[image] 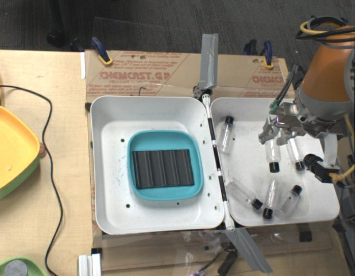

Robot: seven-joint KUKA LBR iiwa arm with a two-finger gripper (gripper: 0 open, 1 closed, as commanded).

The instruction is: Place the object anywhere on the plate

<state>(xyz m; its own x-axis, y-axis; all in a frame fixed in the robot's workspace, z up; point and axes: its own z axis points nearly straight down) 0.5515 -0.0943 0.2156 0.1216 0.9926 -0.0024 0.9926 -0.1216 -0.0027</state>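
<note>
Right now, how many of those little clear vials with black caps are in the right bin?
6 that I can see: one at the left wall, two under the hand, and three near the front. The arm may hide more.

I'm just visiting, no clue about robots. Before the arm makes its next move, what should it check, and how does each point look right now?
1. Plate in left bin, nothing lying on it: ok.
2. Vials to pick from in right bin, such as the one by the divider: ok.
3. Gripper over the right bin, above a vial: ok.
4. Vial held between the fingers: cannot tell.
5. Vial already on the plate: not ok, none there yet.
</note>
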